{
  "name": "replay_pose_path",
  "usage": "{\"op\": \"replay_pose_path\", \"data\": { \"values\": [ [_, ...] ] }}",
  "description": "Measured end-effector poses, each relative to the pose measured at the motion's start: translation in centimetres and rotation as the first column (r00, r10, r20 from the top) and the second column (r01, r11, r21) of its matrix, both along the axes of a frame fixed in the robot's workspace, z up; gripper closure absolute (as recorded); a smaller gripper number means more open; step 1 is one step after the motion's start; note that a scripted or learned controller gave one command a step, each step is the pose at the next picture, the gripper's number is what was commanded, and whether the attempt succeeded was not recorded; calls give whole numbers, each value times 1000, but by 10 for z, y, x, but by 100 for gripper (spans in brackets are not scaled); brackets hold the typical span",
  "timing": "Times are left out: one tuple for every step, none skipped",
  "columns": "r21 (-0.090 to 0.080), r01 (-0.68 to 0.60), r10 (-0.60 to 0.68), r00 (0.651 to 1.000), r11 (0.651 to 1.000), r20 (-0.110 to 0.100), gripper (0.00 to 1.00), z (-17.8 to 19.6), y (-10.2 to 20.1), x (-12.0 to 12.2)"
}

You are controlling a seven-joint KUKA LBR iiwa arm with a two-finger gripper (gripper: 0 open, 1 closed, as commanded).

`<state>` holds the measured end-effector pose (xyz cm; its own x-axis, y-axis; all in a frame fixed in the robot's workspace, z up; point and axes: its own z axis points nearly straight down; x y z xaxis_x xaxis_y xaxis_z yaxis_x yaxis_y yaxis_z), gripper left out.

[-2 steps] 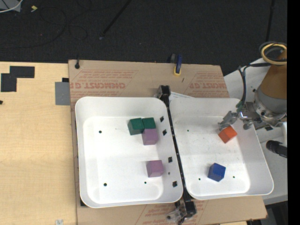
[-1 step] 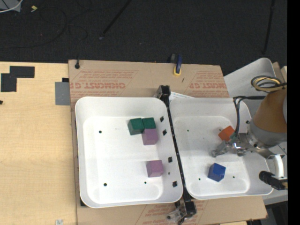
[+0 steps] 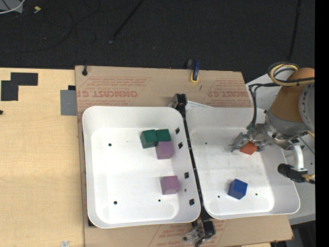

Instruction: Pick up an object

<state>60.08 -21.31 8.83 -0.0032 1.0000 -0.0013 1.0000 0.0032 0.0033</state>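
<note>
Camera view | end effector [image 3: 248, 144] grips orange block [image 3: 249, 148] | blue cube [image 3: 237, 188] well apart

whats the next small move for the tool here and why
Probably a short, slow lift straight up. The tool sits low in the right bin right at the orange block, but the view cannot settle whether the block is gripped. A small rise would show that, and the blue block lies well apart.

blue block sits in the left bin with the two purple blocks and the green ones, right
Not quite. The camera view shows the blue block in the right bin, near its front. The two purple blocks and the green ones are in the left bin, as you said.
</note>
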Motion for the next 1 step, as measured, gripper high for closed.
{"op": "replay_pose_path", "data": {
  "values": [
    [2, 0, 0, 1000, 1000, -5, 100, 11, 0, -2]
  ]
}}
